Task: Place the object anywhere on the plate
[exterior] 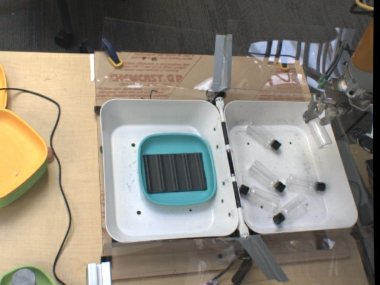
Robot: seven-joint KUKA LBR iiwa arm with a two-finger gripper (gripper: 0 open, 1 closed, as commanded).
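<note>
Two shallow white plastic bins sit side by side on the bench: left bin (113, 159) holds a teal rounded-square plate w/ a dark ribbed centre (177, 169), roughly mid-bin; right bin (344, 209) holds several clear plastic vials w/ black caps. One vial (263, 136) lies near the bin's back-left, cap toward the front-right; one (265, 176) approx. mid-bin; one (256, 194) just in front of it, cap at the left by the divider; one (306, 184) to the right, cap at its right end; one (290, 209) near the front, cap at its lower-left. The vials at mid-bin and front lie close together, some touching or nearly so, can't tell which. The grey two-finger gripper (319, 115) is at the right bin's back-right corner, above the rim, arm entering from the right edge w/ an orange part at the top corner. A further clear vial (320, 133) hangs just below the gripper, tilted, upper end at the fingertips; it looks pinched between them, jaws narrow on it. No vial on the plate yet. Outside the bins: a yellow dish (18, 156) at the far left, a black cable (56, 177) looping over the wooden bench top (41, 76), brown cardboard w/ red print (148, 76) behind the left bin
</note>
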